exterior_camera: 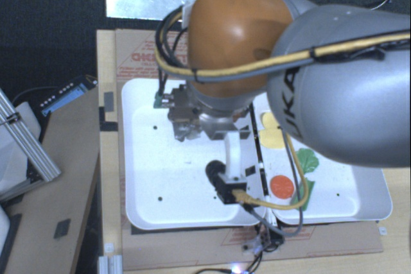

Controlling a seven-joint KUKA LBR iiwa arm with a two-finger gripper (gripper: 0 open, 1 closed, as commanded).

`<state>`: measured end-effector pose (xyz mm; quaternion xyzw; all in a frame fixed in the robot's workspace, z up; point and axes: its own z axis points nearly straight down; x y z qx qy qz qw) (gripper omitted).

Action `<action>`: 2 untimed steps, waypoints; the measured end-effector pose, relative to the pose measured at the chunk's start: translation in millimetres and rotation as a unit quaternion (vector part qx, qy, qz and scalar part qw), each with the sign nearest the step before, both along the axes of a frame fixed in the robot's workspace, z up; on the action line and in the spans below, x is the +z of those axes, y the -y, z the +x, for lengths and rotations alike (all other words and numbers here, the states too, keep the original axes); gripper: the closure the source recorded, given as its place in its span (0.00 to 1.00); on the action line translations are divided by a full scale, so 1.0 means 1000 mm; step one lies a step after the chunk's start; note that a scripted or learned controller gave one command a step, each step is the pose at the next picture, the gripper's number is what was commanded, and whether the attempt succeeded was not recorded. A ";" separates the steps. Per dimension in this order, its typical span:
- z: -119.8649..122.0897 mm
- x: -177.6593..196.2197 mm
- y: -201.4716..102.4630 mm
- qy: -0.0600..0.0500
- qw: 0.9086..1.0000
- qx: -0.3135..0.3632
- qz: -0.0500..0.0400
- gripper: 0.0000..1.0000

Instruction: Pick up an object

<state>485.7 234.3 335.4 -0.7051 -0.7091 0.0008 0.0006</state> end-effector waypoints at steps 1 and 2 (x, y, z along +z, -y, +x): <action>0.000 -0.062 0.000 -0.001 1.000 -0.002 -0.001 1.00; 0.046 0.053 0.032 0.009 1.000 -0.004 0.002 1.00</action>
